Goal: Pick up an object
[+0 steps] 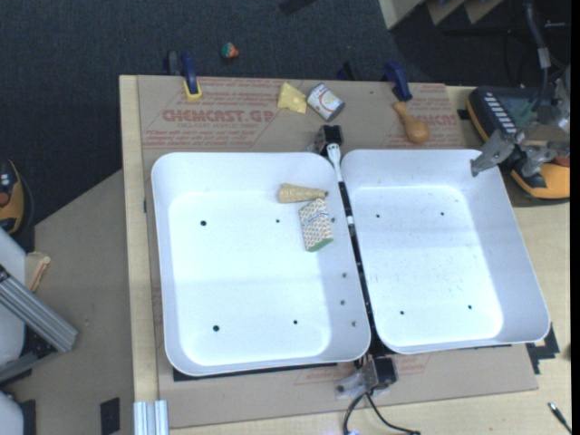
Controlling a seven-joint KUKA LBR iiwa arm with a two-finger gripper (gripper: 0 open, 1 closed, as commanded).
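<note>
Nearest to us, at the front edge of the bench (245, 397), a small black connector and loose cables (370, 383) sit below the seam where the two white bins meet.

Moving back, we reach the left bin (227, 324) and the right bin (435, 306), side by side and touching along a dark strip. Toward the far right part of the left bin lie two candidates for the pick: a patterned packet (315, 224) and, just behind it and almost touching, a tan cone-shaped piece (300, 193) lying on its side.

Beyond the bins, on the brown board, we see a yellow wedge (291, 98), a small box (325, 101) and a tan pear-shaped item (411, 122).

At the far right corner of the right bin, the gripper (494, 155) hangs over the rim, well apart from every object. We judge the task to be at its opening: nothing is held, and the approach is not yet made. The next move calls for a long reach across to the left bin and a descent over one item, kept clear of its close neighbour.

The gripper is small, partly cut off and merges with the dark equipment behind it, so we cannot tell whether its jaws are spread or pressed together. What the packet and cone are made of is also unclear.
</note>
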